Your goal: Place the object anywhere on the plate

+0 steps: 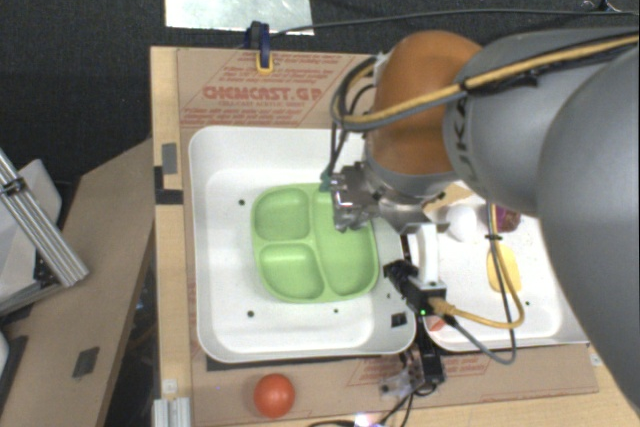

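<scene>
Claw [350,205] over green divided plate [312,243], right edge; grip state can't tell.
Looks like placing step; next, lower and release onto plate.

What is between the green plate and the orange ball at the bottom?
In the camera view, between the green plate and the orange ball lie bare white bin floor, the bin's front rim, then brown board.
</scene>
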Action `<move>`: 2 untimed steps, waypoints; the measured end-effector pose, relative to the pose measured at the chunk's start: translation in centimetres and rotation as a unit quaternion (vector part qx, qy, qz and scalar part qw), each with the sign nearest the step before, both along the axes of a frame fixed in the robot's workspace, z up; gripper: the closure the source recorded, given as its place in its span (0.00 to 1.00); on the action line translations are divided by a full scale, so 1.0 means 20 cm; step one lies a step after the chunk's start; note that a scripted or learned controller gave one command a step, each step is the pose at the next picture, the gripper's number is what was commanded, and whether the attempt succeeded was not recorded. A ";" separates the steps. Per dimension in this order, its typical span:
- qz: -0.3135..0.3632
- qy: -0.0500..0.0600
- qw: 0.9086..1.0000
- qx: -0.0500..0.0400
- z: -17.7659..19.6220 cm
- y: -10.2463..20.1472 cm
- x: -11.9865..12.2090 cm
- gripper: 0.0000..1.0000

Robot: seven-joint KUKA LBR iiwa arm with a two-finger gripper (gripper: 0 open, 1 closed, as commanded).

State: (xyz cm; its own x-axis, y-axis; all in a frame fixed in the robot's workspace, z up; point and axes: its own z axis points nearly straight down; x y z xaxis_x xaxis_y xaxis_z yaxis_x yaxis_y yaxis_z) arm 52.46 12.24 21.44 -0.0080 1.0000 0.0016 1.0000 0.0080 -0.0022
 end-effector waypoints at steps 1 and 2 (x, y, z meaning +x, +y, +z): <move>-0.002 -0.002 1.000 0.000 0.10 -0.02 -0.02 1.00; -0.002 -0.002 1.000 0.000 0.09 -0.02 -0.02 0.00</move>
